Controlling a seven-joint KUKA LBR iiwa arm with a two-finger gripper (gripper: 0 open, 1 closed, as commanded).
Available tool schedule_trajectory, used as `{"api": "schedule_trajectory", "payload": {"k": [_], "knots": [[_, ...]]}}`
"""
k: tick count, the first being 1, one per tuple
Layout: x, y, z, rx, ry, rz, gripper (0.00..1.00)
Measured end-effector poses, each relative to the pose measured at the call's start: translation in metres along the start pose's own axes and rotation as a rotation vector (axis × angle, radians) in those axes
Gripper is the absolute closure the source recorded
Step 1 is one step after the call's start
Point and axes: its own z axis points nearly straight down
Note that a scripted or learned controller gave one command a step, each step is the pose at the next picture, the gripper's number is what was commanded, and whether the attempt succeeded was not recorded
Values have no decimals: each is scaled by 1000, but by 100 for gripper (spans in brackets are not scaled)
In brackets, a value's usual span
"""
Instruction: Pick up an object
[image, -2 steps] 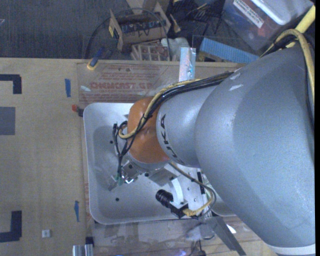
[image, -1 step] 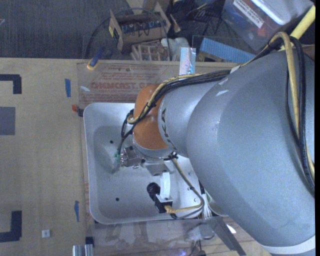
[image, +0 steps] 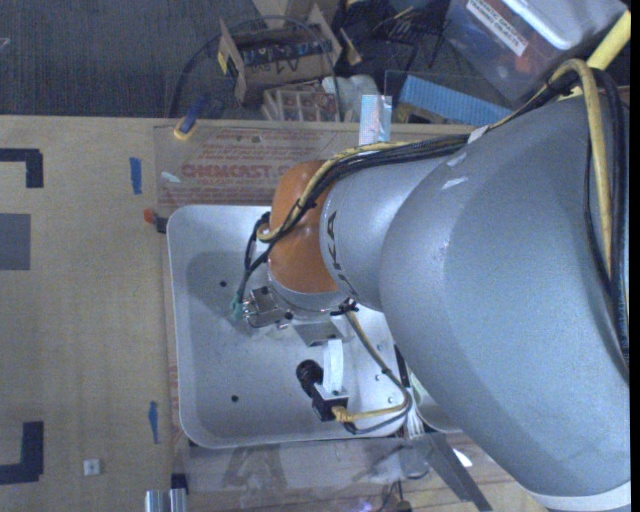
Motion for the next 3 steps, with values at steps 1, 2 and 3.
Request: {"api": "schedule_trajectory", "payload": {"k": [1,2,3], "knots": [[-9,10,5,14,-14,611,100],[-24,27,12,56,15,452,100],[-21,27,2,59,15,448,100]]}}
